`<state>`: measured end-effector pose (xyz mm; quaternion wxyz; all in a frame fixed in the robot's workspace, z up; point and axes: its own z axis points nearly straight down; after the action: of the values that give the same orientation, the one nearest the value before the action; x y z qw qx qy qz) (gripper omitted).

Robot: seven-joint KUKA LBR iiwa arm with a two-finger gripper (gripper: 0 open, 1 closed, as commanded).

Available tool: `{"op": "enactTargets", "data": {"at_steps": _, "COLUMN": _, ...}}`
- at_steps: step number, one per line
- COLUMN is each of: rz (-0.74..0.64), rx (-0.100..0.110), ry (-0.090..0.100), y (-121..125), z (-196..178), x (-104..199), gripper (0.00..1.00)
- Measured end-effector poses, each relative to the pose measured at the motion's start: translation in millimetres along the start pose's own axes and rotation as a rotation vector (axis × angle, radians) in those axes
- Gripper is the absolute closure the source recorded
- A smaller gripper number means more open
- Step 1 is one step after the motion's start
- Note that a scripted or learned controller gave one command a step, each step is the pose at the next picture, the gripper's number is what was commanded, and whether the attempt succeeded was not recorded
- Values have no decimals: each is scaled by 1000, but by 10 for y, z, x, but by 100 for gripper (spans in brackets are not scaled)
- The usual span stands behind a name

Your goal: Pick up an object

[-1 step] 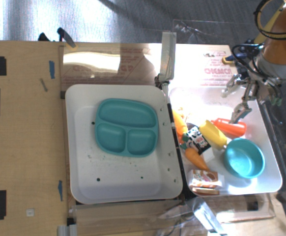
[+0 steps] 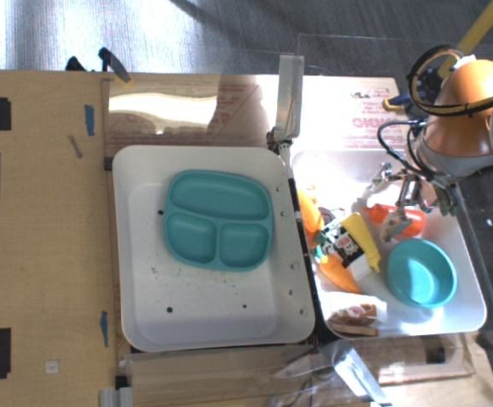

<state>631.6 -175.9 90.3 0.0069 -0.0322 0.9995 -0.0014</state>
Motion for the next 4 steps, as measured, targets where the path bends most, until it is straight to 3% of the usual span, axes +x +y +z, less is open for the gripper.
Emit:
{"op": "enactTargets", "data": {"at_steps": 1, "rz": -79, "rx": -4, "ry": 3, "y": 850, "z": -2, "x": 409, "gripper": 0}}
{"op": "enactTargets", "data": {"at_steps": 2, "rz": 90, "rx": -1, "ry": 1, "y": 829, "z": -5, "x": 480, "gripper": 0}}
{"op": "enactTargets", "data": {"at_steps": 3, "rz": 88, "rx": 3, "ry": -10, "y": 824, "z": -135, "x": 448, "gripper": 100}}
{"op": "enactTargets", "data": {"at_steps": 4, "rz": 48, "rx": 3, "ry": -6, "y": 67, "z": -1373, "x": -342, "gripper": 100}}
